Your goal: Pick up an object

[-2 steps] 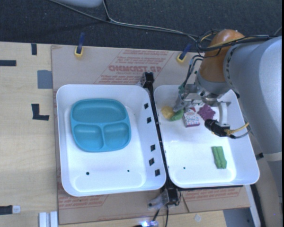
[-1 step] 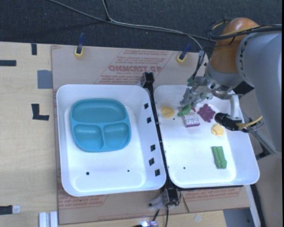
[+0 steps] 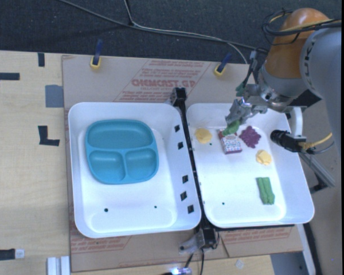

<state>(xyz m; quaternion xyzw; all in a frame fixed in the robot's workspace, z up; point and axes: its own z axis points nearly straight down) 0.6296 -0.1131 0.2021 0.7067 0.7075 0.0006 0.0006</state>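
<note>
1. The arm [image 3: 301,44] reaches in from the right, and its gripper [image 3: 236,119] hangs low over the far part of the right bin [image 3: 292,211].
2. Whether the claw is open or closed cannot be told from this angle; something green sits at its tip, but it cannot be told whether it is held.
3. A small white packet with a red print [image 3: 231,144] lies just in front of the claw, near the middle of the right bin.
4. A purple bunch of grapes [image 3: 250,136] lies just beside the packet, on the side nearer the bin's right edge.
5. A yellow piece [image 3: 203,135] lies near the right bin's left edge, toward the far corner.
6. Another yellow piece [image 3: 264,157] lies toward the bin's right edge, about midway along it.
7. A green oblong piece [image 3: 265,189] lies toward the near right corner of the right bin.
8. The left bin [image 3: 80,211] carries a blue divided plate [image 3: 121,151] in its far half.
</note>
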